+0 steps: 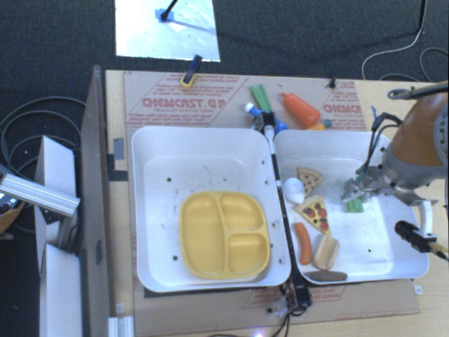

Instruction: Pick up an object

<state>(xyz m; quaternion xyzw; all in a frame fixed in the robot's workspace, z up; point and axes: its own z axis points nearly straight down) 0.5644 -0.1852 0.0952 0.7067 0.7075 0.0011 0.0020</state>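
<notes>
Left bin: 1 yellow tray. Right bin: egg, 2 pizza slices, sausage, bun. Gripper down at green block, touching it; finger opening and grip cannot be determined.

Yellow divided tray is being shown in the white left bin. In the white right bin: small green piece, red-spotted tan pizza slices, red-orange sausage, white egg. Orange-banded grey arm.
</notes>
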